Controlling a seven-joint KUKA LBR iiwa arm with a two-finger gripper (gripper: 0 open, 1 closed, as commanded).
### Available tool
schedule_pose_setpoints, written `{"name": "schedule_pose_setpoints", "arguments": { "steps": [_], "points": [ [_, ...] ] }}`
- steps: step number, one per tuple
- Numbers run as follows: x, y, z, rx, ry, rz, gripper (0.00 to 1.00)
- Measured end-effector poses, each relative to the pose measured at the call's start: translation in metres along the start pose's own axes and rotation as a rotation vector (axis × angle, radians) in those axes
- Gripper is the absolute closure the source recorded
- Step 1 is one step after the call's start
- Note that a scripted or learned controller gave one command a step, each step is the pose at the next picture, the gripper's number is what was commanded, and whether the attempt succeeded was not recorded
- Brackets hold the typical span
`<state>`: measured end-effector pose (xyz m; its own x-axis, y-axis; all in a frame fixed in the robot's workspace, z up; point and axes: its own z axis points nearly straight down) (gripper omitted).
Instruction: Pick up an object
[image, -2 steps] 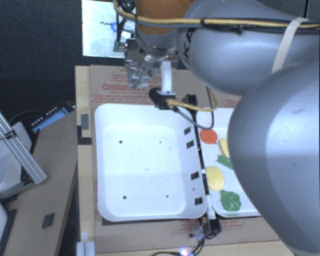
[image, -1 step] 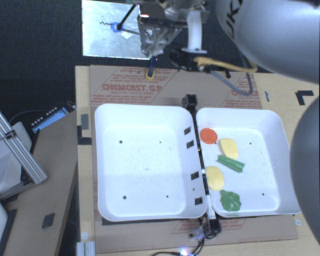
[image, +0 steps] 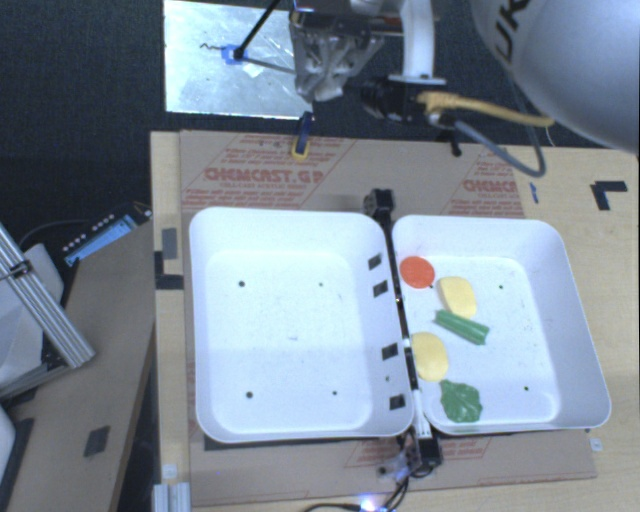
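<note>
While the left bin (image: 290, 320) lies bare, the right bin (image: 540, 300) holds an orange disc (image: 417, 271), two yellow pieces (image: 459, 296) and two green pieces (image: 461, 327). Far above, the claw (image: 322, 75) is blurred; I cannot tell its state.

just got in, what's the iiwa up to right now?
Pick attempt, nothing grabbed yet. The gripper sits high above the bench, beyond the far edge of the bins. All five pieces lie in the right bin near its left wall: an orange disc, two yellow pieces, a green stick and a green leafy piece.
</note>
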<state>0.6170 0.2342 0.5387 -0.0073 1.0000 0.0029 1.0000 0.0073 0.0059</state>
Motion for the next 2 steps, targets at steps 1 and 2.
{"name": "schedule_pose_setpoints", "arguments": {
  "steps": [1, 2],
  "points": [
    [-0.022, -0.041, 0.25, 0.022, -0.008, 0.007, 1.0],
    [-0.062, -0.036, 0.069, -0.013, 0.002, 0.009, 1.0]
  ]
}}
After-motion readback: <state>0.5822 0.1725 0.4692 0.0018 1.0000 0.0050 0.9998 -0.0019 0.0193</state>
